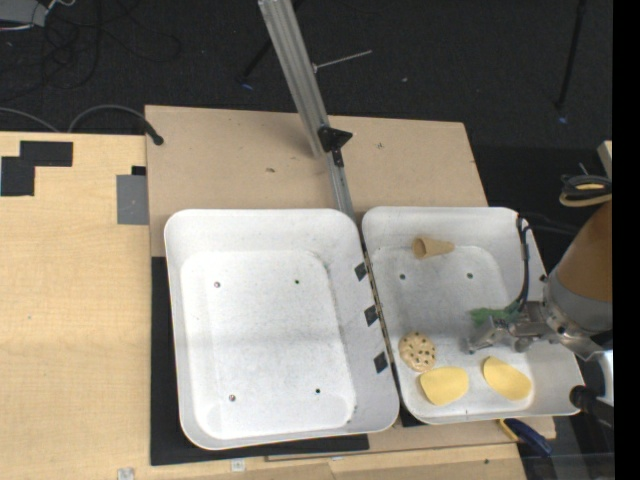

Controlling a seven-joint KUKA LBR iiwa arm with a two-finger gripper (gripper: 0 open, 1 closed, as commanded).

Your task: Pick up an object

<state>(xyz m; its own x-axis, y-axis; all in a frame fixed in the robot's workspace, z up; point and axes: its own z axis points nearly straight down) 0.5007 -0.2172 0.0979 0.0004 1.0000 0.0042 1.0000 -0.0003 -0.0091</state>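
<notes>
The right bin (455,218) holds several small objects. A tan cone-shaped piece (433,247) lies near its far wall. A round speckled cookie (417,349) lies near the bin's left wall, with a yellow piece (443,384) just in front of it and a second yellow piece (507,378) to the right. A small green object (487,316) sits in the middle right of the bin. My gripper (480,339) reaches in low from the right, just in front of the green object and above the second yellow piece. I cannot tell whether it touches the green object.
The left bin (265,323) stands beside the right one, joined by black clips (371,314). A slanted aluminium bar (300,78) rises behind the bins. The arm's orange band (600,253) hangs over the right bin's right rim.
</notes>
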